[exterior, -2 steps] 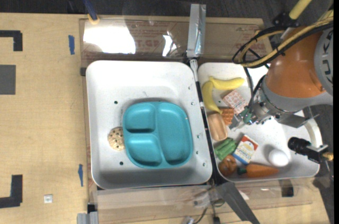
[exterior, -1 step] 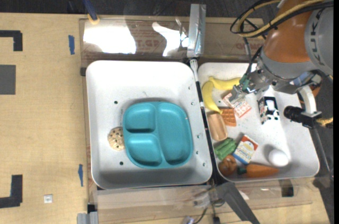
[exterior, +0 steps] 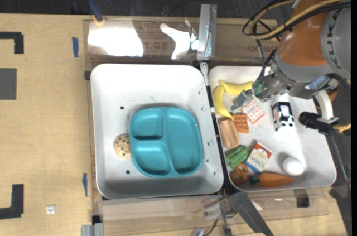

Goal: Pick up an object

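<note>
a wooden bench point(exterior: 39, 134) seen from above carries two shallow white bins side by side. the left bin point(exterior: 106, 81), in the middle of the frame, holds a teal divided plate point(exterior: 165, 141) with three compartments, and a small speckled cookie point(exterior: 122, 145) lies touching the plate's left edge. the right bin point(exterior: 321, 165), toward the right of the frame, is crowded with toy food: a yellow banana point(exterior: 223, 96) at its upper left, a tan sausage-like piece point(exterior: 227, 132) just below it, an orange waffle-like piece point(exterior: 241, 123) beside that, a green vegetable point(exterior: 236, 155), a small printed carton point(exterior: 259, 157), a brown round item point(exterior: 240, 174), an orange carrot point(exterior: 275, 179) along the lower edge, a white egg point(exterior: 293, 165) at the lower right, and a black-and-white item point(exterior: 283, 115) near the centre. the grey arm point(exterior: 312, 39) with its orange band enters from the upper right, and its hand point(exterior: 249, 100) sits low over the upper part of the right bin, just beside the banana and above a red-and-white checked card point(exterior: 255, 112). whether the hand is open or closed cannot be told from this angle.
</note>
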Controlling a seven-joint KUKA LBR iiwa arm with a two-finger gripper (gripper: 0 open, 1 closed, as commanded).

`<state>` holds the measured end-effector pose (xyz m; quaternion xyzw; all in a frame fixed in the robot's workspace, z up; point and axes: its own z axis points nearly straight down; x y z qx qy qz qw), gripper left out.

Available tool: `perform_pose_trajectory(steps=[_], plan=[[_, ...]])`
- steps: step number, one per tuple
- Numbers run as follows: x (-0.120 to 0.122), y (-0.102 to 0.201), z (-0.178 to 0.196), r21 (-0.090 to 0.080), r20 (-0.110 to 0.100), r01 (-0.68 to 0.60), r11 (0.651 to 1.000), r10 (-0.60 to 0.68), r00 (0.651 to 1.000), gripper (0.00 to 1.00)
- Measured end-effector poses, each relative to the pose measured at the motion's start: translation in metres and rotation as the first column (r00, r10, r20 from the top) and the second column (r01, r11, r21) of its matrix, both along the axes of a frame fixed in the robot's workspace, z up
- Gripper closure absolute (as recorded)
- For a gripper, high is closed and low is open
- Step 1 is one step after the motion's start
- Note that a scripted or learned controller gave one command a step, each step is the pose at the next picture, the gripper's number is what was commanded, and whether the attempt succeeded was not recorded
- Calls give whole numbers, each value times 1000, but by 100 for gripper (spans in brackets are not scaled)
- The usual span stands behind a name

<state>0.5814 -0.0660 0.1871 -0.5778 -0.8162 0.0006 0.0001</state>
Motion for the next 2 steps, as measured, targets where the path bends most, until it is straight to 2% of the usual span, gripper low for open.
perform_pose_trajectory(steps=[1, 2], plan=[[26, -50, -88, -3, 14, 11, 1000, -11, 1000, 0], [20, -41, -94, -5, 21, 32, 999, -32, 999, 0]])
